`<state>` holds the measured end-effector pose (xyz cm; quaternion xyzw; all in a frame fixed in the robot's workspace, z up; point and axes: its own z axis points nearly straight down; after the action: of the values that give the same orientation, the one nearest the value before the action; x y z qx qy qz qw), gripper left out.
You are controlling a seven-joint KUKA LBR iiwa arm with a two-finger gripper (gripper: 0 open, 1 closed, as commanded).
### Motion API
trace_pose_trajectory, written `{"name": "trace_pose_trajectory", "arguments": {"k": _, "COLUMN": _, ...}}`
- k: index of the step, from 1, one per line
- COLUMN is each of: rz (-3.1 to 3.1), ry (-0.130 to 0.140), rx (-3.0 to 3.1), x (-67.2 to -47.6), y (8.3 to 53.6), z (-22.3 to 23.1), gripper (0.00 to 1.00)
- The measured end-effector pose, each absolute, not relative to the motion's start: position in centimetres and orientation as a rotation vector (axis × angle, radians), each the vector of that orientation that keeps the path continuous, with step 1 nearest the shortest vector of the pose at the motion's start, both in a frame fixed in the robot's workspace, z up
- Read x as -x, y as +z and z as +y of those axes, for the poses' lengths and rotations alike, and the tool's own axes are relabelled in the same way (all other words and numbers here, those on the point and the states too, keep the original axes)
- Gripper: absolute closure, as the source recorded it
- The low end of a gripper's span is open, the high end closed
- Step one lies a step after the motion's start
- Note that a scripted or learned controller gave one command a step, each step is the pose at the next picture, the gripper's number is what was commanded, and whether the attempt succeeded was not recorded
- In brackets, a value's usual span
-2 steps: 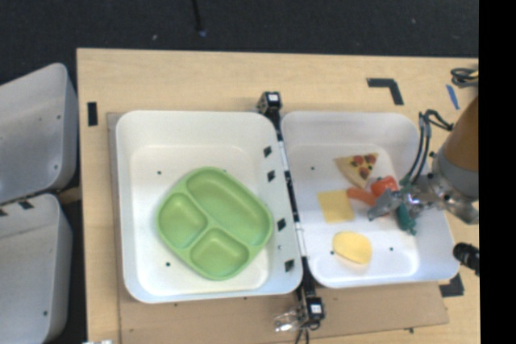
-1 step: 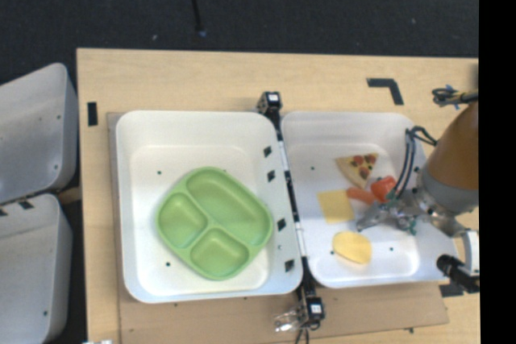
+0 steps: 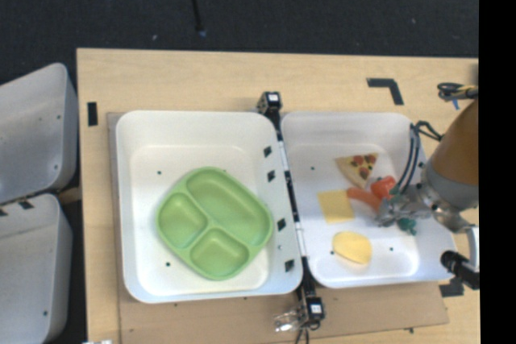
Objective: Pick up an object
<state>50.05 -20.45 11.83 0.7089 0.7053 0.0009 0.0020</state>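
The right bin holds a toy pizza slice, a flat yellow square, an orange-red carrot-like piece and a pale yellow lump. My gripper reaches in from the right and sits low in the bin, right beside the orange-red piece's right end. The gripper's dark metal parts blur together here, and I cannot tell whether it touches the piece. The arm's orange band and grey wrist rise above it at the right edge.
The left bin holds a green divided plate. A ridge with black clips separates the two bins. Cables hang along the right bin's far right wall. Bare wooden bench surrounds both bins.
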Motion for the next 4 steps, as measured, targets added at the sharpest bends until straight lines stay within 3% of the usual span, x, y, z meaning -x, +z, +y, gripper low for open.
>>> {"name": "trace_pose_trajectory", "arguments": {"k": 1, "rz": 2.218, "ry": 0.004, "rx": -2.216, "x": -49.5, "y": 16.6, "z": -20.2, "gripper": 1.0}}
{"name": "trace_pose_trajectory", "arguments": {"k": 2, "rz": 2.218, "ry": 0.005, "rx": -2.211, "x": -50.2, "y": 22.8, "z": -20.9, "gripper": 1.0}}
{"name": "trace_pose_trajectory", "arguments": {"k": 3, "rz": 2.223, "ry": 0.002, "rx": -2.214, "x": -50.3, "y": 25.2, "z": -21.0, "gripper": 1.0}}
{"name": "trace_pose_trajectory", "arguments": {"k": 4, "rz": 2.228, "ry": 0.004, "rx": -2.21, "x": -51.8, "y": 26.1, "z": -16.0, "gripper": 1.0}}
